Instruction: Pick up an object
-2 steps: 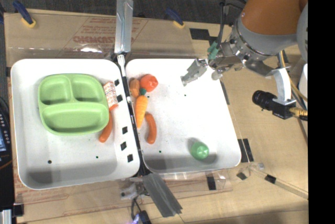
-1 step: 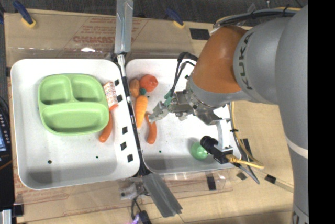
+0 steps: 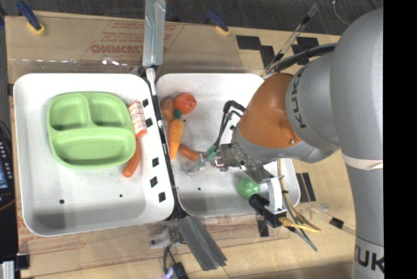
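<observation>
My gripper [image 3: 207, 160] is low in the right bin [image 3: 215, 203], near its middle, reaching in from the right. Just left of it lies a small orange piece [image 3: 189, 154]. An orange carrot [image 3: 174, 134] lies along the bin's left wall, below another orange item [image 3: 166, 108] and a red-orange tomato [image 3: 186, 102]. A green round object [image 3: 247, 187] sits under the wrist, toward the bin's front right. Nothing visibly hangs from the gripper.
The left bin [image 3: 39, 206] holds a green divided tray [image 3: 91, 130], a small pink-and-white packet [image 3: 137, 117] at the tray's right edge, and an orange carrot-shaped piece [image 3: 132, 164]. A black-and-white divider [image 3: 158, 160] separates the bins.
</observation>
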